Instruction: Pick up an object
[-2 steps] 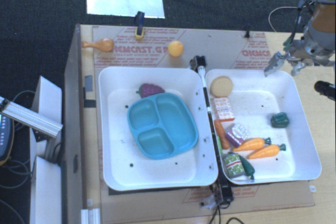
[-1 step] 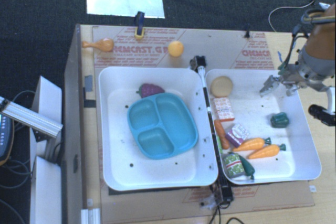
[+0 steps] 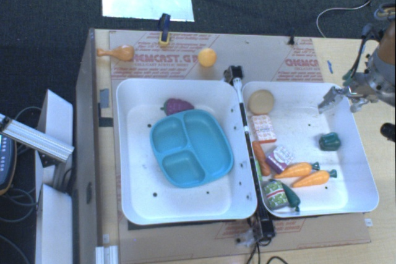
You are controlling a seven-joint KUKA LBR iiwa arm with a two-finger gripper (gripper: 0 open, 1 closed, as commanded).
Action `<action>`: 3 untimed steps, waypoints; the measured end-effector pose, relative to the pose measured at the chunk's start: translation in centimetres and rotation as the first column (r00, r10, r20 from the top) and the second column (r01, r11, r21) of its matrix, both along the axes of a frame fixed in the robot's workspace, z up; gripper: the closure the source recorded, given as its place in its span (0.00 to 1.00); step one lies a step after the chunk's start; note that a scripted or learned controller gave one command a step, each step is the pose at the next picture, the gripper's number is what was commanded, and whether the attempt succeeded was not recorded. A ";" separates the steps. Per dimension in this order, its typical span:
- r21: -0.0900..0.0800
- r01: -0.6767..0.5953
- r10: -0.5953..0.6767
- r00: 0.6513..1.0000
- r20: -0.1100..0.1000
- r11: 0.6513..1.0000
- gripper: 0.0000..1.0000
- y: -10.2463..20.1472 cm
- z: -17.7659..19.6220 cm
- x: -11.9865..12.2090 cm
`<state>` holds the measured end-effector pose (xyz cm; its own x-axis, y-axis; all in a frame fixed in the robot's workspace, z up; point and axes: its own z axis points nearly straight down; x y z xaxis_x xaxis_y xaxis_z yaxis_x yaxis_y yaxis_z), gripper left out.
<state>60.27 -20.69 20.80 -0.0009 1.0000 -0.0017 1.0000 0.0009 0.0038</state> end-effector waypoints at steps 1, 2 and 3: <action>0.002 0.000 0.000 1.000 -0.004 1.000 0.00 0.1 -9.5 -0.6; 0.000 0.000 0.000 1.000 0.000 1.000 0.00 0.0 -4.8 -1.2; 0.001 0.000 0.000 1.000 -0.003 1.000 0.00 0.0 -6.2 -3.7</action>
